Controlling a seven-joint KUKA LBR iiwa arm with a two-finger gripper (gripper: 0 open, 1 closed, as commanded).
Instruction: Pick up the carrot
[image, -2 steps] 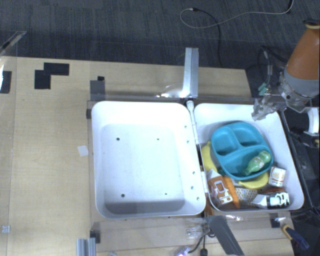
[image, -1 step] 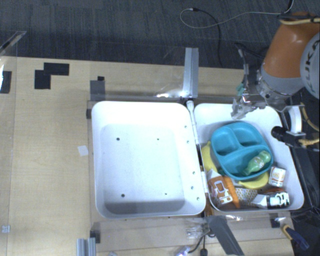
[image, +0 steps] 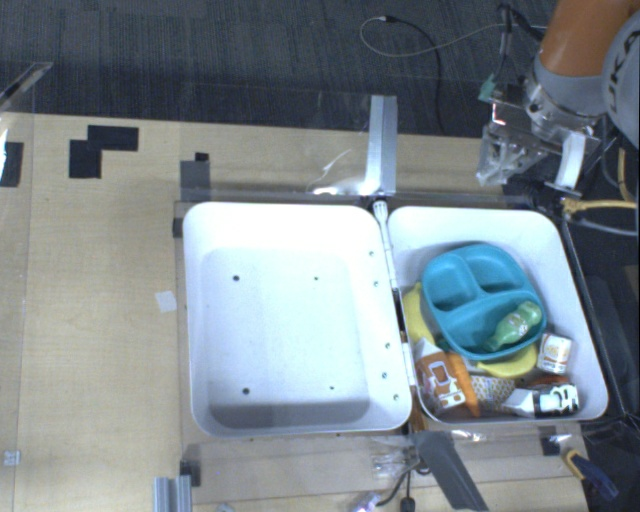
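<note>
Bench (image: 90, 300) surface of pale wood fills the left side, with black tape marks near its far edge. Next comes the left bin (image: 285, 410), white and shallow, with a few small dark dots on its floor. A metal post (image: 383, 140) stands at the far side where the two bins meet. The right bin (image: 478, 222) lies just beside the left one and holds a cluster of things. A brown packet (image: 437, 380) with white lettering lies near its front left corner, and the carrot (image: 463, 386), a short orange piece, lies touching the packet's right side at the front of the bin. A yellow plate (image: 508, 364) shows under a blue divided tray (image: 470, 285), which sits tilted in the middle of the bin. A green bottle (image: 517, 324) rests in the tray's near compartment. A small jar (image: 555, 352) stands to the right, with a black and white tube (image: 545, 402) in front of it. The gripper (image: 508, 160) hangs beyond the right bin's far edge, well apart from the carrot, holding nothing; whether its fingers are wide or narrow I cannot tell.
</note>
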